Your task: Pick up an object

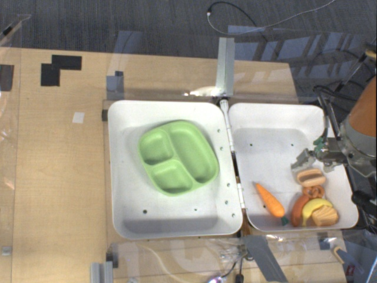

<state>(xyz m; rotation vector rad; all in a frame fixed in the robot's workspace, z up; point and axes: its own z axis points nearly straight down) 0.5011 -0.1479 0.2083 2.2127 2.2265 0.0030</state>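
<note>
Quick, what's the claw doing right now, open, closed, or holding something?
Claw: over the right bin, just above the hot dog toy; whether it is open or closed cannot be told, and nothing is seen held.

Wooden bench (53, 175) — dark carpet (118, 5).

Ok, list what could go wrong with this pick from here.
1. The hot dog, pretzel, tomato, banana and biscuit lie packed together, so the gripper may nudge neighbours or grab two.
2. The pile hugs the right bin's wall, so the gripper could strike it.
</note>
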